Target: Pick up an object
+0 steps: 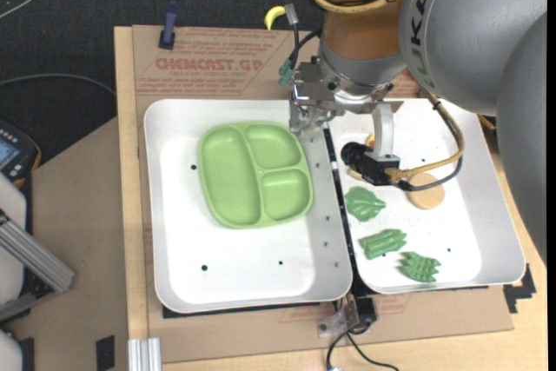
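Observation:
A green three-compartment plate [256,174] lies in the left bin [174,213]. The right bin [486,213] holds a green leaf-shaped piece [363,202], a second green piece [382,241], a third green piece [420,266] near the front, and a tan round disc [426,194]. My gripper [306,115] hangs over the back end of the wall between the two bins, just beyond the plate's far right corner. Nothing is seen held in it. The large grey arm and orange band cover the back of the right bin.
The bins rest on a brown cardboard sheet [208,56] with red print. A blue clip [168,26] sits at its back left edge. Cables lie on the dark floor to the left.

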`<state>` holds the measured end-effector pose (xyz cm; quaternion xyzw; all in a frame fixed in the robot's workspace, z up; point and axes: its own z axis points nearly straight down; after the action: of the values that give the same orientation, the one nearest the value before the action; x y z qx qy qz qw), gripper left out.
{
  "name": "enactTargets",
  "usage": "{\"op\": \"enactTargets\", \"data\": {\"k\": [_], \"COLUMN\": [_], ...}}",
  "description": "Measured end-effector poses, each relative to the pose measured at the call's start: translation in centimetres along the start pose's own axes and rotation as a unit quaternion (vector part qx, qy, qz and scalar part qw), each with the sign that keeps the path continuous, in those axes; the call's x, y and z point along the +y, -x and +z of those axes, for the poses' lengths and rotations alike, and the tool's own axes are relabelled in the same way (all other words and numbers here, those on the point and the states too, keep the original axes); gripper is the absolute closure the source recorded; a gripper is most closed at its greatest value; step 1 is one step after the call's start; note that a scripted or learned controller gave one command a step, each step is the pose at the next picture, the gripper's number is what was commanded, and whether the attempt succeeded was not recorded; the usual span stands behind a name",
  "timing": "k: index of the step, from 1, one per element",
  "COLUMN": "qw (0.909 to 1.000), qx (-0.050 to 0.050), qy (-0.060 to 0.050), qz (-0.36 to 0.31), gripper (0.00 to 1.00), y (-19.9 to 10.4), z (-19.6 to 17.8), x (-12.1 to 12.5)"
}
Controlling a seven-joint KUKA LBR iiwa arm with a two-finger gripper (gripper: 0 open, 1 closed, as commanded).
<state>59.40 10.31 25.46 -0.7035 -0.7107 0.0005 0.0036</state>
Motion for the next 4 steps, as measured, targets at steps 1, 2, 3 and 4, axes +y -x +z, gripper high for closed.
{"op": "enactTargets", "data": {"k": [1, 2, 3, 4], "qw": [1.0000, 1.0000, 1.0000, 1.0000], "qx": [-0.001, 0.000, -0.001, -0.003], "qy": [0.000, 0.009, 0.005, -0.001], "qz": [0.003, 0.001, 0.002, 0.007], "gripper": [1.00, 1.00, 1.00, 1.00], "y": [-2.9, -8.9, -12.5, -8.2], "z": [0.4, -8.5, -11.0, -7.6], "x": [-4.1, -2.3, -5.3, -10.5]}}
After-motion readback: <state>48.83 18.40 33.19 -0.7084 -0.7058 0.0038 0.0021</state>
